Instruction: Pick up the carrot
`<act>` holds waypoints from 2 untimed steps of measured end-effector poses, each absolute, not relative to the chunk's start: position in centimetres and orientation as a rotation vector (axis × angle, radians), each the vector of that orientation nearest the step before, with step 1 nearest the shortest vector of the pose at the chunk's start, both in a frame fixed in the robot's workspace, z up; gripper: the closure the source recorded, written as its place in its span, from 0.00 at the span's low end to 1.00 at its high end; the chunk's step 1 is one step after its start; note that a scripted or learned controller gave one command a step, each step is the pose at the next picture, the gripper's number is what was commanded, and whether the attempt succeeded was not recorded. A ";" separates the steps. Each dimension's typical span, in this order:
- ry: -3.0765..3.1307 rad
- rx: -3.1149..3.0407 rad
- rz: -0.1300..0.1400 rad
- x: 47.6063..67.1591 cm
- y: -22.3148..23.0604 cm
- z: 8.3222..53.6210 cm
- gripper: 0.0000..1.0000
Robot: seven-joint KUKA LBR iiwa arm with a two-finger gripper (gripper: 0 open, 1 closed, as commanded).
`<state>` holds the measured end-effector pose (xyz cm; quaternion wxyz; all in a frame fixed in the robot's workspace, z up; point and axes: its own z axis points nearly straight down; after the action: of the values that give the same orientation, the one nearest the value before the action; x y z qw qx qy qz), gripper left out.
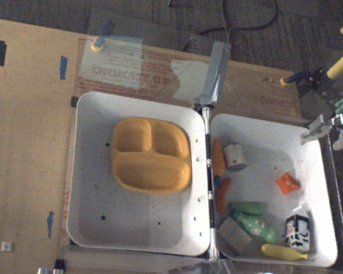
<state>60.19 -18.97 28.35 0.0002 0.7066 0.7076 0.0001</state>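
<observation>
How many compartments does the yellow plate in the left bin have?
3. The plate has two small compartments side by side at its far end and one wide compartment across its near end. Nothing hides any part of it.

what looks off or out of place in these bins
Nothing spilled or broken. The right bin is cluttered, with everything pushed toward its left and front sides. The carrot lies tight against the wall between the bins. The yellow plate sits level in the left bin.
</observation>
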 end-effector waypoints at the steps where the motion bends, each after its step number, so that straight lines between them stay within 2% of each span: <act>1: 2.269 2.167 0.001 66.8 -22.2 24.7 0.00; 2: 2.304 2.133 0.000 63.1 -22.1 26.3 0.00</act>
<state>63.11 -22.07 26.35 0.0009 0.6794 0.7338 0.0000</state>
